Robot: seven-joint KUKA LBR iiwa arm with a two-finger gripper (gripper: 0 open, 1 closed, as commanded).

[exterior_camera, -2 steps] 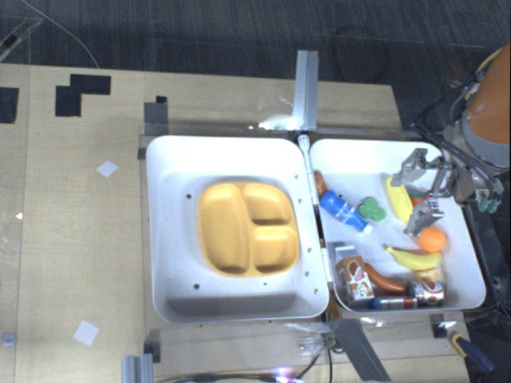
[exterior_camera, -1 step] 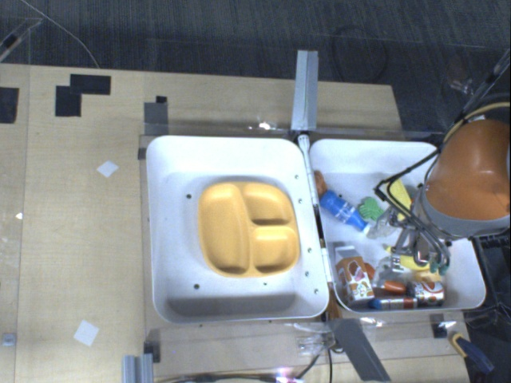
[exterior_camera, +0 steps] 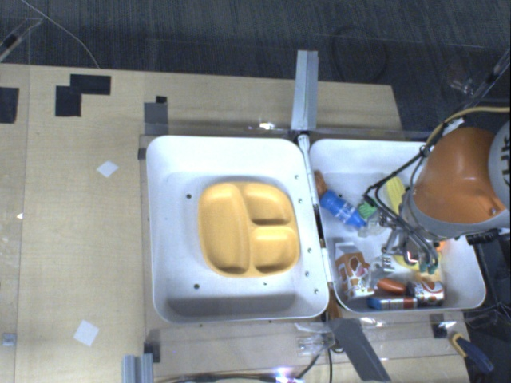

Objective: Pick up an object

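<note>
1. on your left, the left bin [exterior_camera: 164, 238] holds a yellow divided tray [exterior_camera: 246, 227] lying flat near its middle, one long compartment on the left and two smaller ones on the right.
2. past the divider, the right bin [exterior_camera: 339, 162] holds the clutter: a blue bottle [exterior_camera: 339, 210] lies tilted near the bin's left wall, a brown printed packet [exterior_camera: 351, 268] sits below it, and a red marker [exterior_camera: 391, 302] lies along the front wall beside a small can [exterior_camera: 429, 295].
3. the arm comes in from the right with its orange band [exterior_camera: 459, 178] over the right bin, wrist pointed down into it.
4. the tool [exterior_camera: 403, 254] hangs low over the clutter, to the right of the blue bottle and just above the marker and can; cables hide its tip, so you cannot tell whether it is open or closed, or whether it grips anything.
5. print on the packet and can is too small to read.
</note>
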